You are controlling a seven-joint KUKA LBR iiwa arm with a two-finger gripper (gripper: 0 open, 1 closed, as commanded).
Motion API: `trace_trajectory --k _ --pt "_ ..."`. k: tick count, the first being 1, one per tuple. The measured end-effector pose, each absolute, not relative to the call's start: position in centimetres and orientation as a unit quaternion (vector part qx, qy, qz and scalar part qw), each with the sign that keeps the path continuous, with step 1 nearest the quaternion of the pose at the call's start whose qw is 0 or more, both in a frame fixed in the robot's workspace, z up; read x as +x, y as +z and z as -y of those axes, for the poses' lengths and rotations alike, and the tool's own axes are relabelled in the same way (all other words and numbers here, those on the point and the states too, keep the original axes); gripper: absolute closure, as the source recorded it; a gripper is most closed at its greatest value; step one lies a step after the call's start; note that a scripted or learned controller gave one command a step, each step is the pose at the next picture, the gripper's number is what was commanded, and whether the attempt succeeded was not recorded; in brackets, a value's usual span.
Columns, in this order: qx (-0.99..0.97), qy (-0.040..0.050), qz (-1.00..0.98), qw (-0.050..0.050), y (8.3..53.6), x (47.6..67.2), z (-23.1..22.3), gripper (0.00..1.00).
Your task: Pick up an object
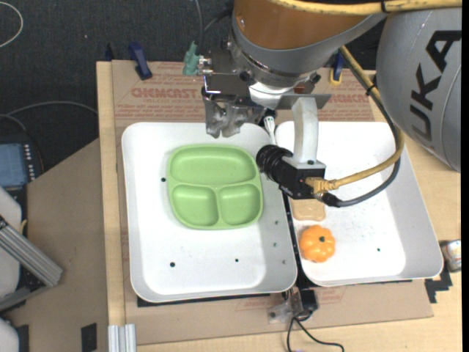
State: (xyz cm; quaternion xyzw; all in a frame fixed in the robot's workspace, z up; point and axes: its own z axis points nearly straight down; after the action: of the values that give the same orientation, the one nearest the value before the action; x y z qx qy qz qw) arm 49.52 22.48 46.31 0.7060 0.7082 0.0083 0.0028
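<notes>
The gripper (226, 119) hangs over the far rim of the left bin (146, 218), just beyond the green divided tray (216, 185); whether its fingers stand open or closed cannot be told, as the wrist hides them. The orange pumpkin-like object (317, 243) lies near the left edge of the right bin (396, 233), apparently apart from the tool, so nothing looks grasped. Readable lettering: "KA" on the arm (429, 64) and "CHEMCAST" on the board (157, 92).

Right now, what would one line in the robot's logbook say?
arm: above both bins' far edge | left bin: green divided plate | right bin: small orange pumpkin, near-left corner | picked up: nothing seen
</notes>
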Motion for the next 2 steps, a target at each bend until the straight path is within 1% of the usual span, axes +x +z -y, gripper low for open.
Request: trace_trajectory --k 1,2 --pt "0.711 -0.0073 -0.703 -0.002 31.1 54.6 -13.9 1.00" --pt "0.710 0.0015 -0.704 0.002 39.6 47.7 -4.9 1.00"
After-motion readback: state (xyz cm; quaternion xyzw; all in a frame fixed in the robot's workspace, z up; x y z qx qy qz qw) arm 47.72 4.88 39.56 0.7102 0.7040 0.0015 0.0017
